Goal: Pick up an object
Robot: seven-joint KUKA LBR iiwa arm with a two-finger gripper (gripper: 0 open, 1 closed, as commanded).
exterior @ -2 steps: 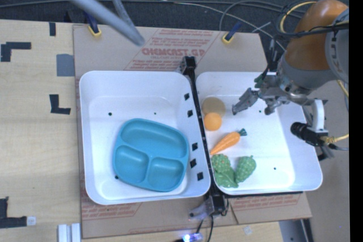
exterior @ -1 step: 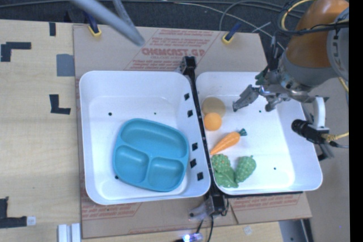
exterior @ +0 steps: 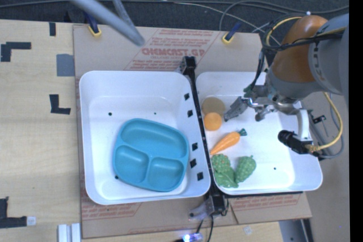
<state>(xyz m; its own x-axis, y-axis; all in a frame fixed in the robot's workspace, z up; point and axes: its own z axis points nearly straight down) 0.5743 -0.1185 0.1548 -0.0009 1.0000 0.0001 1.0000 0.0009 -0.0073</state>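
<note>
gripper (exterior: 247,110): fingers spread, holding nothing
carrot (exterior: 225,142): just below-left of gripper, long axis slanting up to the right

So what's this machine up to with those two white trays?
A robot arm reaches in over the right bin, its gripper hanging near the bin's back left part. It holds nothing at this moment. Beside it lie an orange ball and a beige round piece; nearer the front are a toy carrot and two green knobbly toys. The left bin holds a blue divided plate.
</note>
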